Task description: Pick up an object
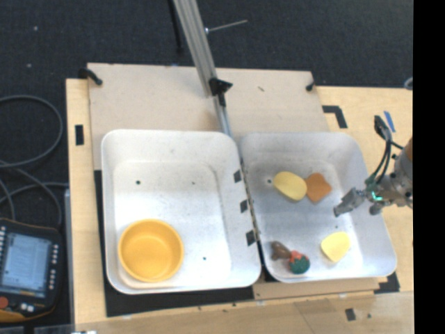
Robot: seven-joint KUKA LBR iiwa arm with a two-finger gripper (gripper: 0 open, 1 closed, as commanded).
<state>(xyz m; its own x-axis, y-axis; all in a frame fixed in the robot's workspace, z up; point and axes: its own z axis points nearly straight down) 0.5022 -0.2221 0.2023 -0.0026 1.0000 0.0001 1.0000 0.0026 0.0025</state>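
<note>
My gripper (361,205) hangs over the right edge of the right bin (361,256), open, with nothing between its fingers. In that bin a yellow oval object (290,185) lies beside an orange block (318,187), to the left of the gripper. A smaller yellow piece (336,245) rests below and slightly left of the gripper. A small brown, red and green object (292,257) sits near the bin's front edge.
The left bin (174,165) holds a yellow bowl (151,249) in its front left corner. A metal rail (198,44) slants down to the gap between the bins. Cables hang by the arm at the right (384,152).
</note>
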